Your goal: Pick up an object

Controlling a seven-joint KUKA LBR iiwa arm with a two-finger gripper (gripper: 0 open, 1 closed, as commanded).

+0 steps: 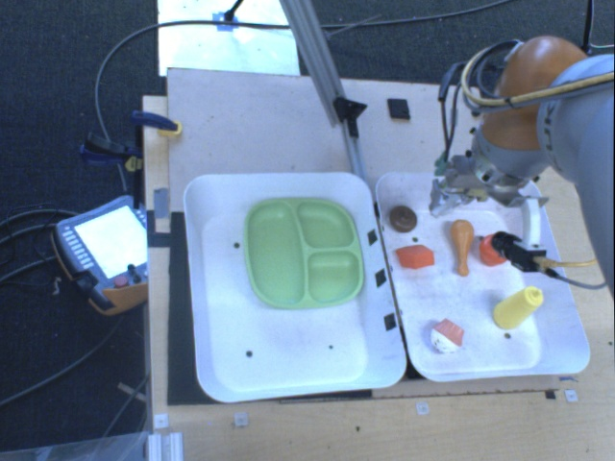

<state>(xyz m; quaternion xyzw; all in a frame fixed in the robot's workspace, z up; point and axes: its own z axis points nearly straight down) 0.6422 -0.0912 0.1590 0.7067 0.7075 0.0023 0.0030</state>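
Nearest to me, along the front of the right-hand shallow white bin [567,353], I see a small red-and-white rounded piece [447,334] lying by the front wall, and just behind and to its right a yellow plastic squeeze bottle [517,307] lying tilted on its side. Farther back in the same bin sit an orange-red wedge-shaped block [415,256], a tan drumstick-shaped toy [463,244] lying with its thin end toward me, and a small red rounded object [493,249] partly covered by a black fitting and cable — I can't make out what it is beyond the colour. Behind those, close to the bin's left wall, rests a brown round disc-like piece [402,219]. The left-hand shallow white bin [221,353] holds a pale green three-compartment plastic tray [303,252] set toward its back half. At the back of the right bin the grey arm's two-finger gripper [454,198] hangs low over the bin floor, just right of the brown disc and just behind the drumstick's thick end; I see nothing between its fingers, and from this angle I cannot tell whether they are apart or together. Behind it rises the orange band of the wrist. Off the bench to the left, a handheld control pendant with a lit screen [104,253] lies on the dark floor.
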